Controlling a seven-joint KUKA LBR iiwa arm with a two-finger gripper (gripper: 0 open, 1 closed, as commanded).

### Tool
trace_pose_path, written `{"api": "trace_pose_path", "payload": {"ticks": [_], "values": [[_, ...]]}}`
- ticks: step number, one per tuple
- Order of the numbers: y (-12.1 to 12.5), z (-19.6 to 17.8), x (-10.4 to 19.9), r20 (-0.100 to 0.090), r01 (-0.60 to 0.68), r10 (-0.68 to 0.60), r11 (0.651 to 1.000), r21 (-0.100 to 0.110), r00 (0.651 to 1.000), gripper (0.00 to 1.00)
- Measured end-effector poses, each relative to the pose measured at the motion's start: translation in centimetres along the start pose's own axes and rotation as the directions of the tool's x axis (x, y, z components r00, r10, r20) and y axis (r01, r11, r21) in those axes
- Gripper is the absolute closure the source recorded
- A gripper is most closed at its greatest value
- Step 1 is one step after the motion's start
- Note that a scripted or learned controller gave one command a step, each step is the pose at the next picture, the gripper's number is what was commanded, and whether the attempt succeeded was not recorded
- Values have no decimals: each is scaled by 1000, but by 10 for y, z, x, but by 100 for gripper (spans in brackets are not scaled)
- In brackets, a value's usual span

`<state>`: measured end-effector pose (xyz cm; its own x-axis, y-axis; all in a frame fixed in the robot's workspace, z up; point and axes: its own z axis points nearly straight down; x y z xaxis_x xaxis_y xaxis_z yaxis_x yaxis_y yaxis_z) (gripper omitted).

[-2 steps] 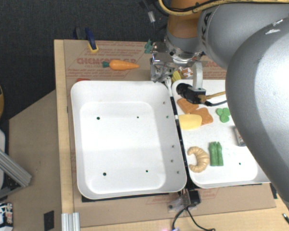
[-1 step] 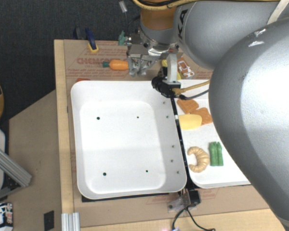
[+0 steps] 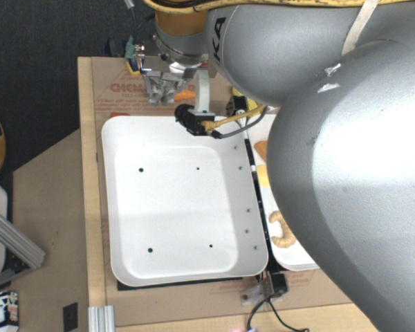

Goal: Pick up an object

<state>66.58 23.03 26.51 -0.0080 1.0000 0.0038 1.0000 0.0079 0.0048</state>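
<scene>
Looming closest to the lens is the grey arm point(image 3: 346, 151), its big rounded casing filling the right side and hiding most of the right bin point(image 3: 290, 254). One arm, with one orange band point(image 3: 183, 5) above the wrist at the top of the view. Two white bins sit side by side on the brown bench board point(image 3: 97, 185). The left bin point(image 3: 173, 199) shows its whole floor, marked with a few small dark dots.

Over in the right bin, two things peek out past the arm's edge: a tan curled object point(image 3: 281, 230) near the bin's near-left corner, and an orange-tan object point(image 3: 261, 149) further back along the left wall, mostly covered by the arm. What either one is, I cannot tell.

Now the gripper point(image 3: 164, 92): it hangs beyond the far rim of the left bin, over the board, with metal fingers pointing down. Whether they are spread or pressed together, I cannot tell from this angle, and nothing shows between them. The tan curled object lies well apart from it, far toward the near side and in the other bin.
</scene>
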Motion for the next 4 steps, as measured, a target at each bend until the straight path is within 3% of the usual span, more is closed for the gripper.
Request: {"api": "trace_pose_path", "payload": {"ticks": [1, 4], "values": [[0, 21, -6, 5, -6, 6, 1000, 9, 1000, 100], [-1, 76, -6, 5, -6, 6, 1000, 9, 1000, 100]]}}
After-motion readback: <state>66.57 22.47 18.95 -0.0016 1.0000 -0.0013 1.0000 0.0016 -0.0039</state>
